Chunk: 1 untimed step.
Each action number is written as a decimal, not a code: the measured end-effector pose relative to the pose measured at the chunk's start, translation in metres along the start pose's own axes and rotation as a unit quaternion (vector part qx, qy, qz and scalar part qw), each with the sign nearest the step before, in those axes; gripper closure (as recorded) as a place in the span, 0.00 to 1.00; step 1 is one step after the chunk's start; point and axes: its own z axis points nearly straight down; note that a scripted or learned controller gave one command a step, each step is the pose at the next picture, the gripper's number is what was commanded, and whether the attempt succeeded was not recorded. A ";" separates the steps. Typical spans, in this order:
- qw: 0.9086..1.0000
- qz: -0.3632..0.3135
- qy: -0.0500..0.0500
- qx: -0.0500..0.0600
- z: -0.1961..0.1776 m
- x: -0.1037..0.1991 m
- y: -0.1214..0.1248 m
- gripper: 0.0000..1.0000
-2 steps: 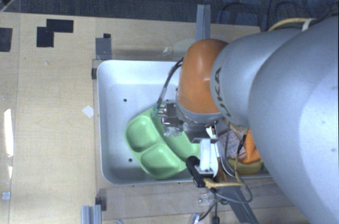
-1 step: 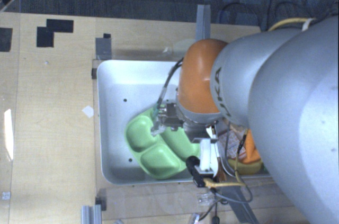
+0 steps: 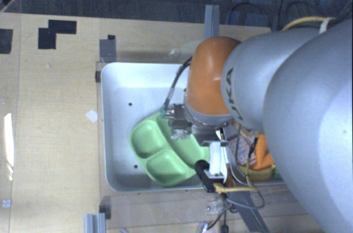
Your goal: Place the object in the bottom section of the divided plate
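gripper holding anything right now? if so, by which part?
Cannot be told. The arm's wrist covers the gripper from above, over the right side of the green divided plate in the left bin; no object shows between fingers.

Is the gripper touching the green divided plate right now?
Cannot tell. In the camera view the wrist hides the gripper where it overlaps the green divided plate, so neither contact nor gap shows.

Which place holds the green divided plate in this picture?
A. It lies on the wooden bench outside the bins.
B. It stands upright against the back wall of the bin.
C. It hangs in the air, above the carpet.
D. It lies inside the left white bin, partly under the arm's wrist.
D: the green divided plate lies flat on the floor of the white bin, and the arm's wrist covers its right part.
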 end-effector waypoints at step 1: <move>1.000 0.000 0.000 0.000 0.000 0.000 0.000 0.00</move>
